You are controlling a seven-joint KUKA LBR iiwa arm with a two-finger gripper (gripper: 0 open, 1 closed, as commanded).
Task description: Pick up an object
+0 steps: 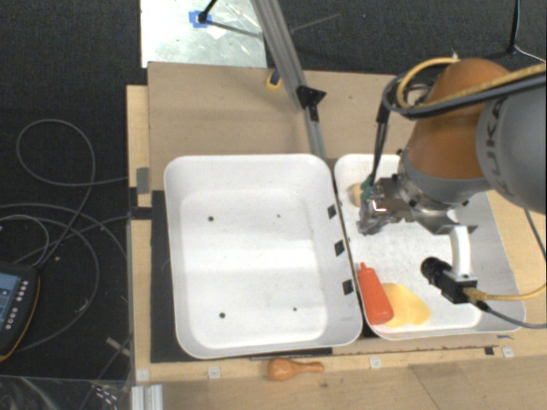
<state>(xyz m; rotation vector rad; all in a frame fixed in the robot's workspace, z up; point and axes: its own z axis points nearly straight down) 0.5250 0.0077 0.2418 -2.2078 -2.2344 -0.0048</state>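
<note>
My gripper [373,219] hangs low over the left part of the right bin [402,327], under the grey arm with its orange band. An orange-red bottle-shaped object [373,294] lies near that bin's front left corner, a little in front of the gripper. A pale yellow object [408,305] lies right beside it. A small cream object [355,195] peeks out just behind the gripper near the bin's left wall. I see nothing held between the fingers.
The left bin [248,254] sits next to the right one, joined by black clips. A small tan pear-shaped object [293,367] lies on the bench in front of the bins. A metal pole [286,54] slants over the bench behind. Cables trail on the floor at left.
</note>
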